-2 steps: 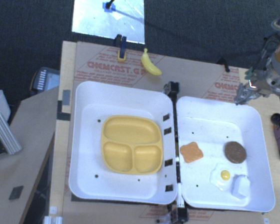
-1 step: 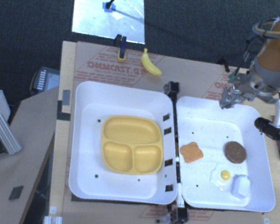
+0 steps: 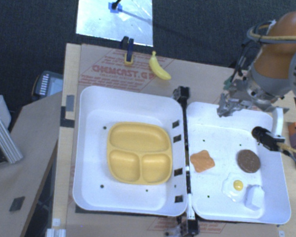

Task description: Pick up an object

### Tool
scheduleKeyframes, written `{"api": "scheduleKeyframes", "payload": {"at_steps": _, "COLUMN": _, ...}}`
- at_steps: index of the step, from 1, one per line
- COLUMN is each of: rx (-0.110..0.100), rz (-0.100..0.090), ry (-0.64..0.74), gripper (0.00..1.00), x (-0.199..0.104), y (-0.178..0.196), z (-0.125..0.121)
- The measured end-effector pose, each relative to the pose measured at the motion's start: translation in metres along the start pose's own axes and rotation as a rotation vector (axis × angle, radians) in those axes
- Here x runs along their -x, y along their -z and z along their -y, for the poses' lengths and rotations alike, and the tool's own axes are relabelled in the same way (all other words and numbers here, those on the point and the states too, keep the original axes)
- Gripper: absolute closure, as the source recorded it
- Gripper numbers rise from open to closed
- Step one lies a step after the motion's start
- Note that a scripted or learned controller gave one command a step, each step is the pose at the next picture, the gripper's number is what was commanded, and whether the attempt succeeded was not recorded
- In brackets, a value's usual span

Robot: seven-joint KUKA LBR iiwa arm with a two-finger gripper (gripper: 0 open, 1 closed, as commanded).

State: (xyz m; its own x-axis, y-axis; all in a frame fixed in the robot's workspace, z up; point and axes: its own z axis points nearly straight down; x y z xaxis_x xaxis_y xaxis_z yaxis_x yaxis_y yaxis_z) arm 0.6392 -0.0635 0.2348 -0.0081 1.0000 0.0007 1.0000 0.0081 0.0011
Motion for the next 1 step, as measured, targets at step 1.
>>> {"api": "scheduleKeyframes", "payload": {"at_steps": 1, "rx": 0.000, "rz": -0.001, "ry": 0.002, "gripper": 1.00, "x": -0.0583, "y": -0.0106, "z": -0.0015}}
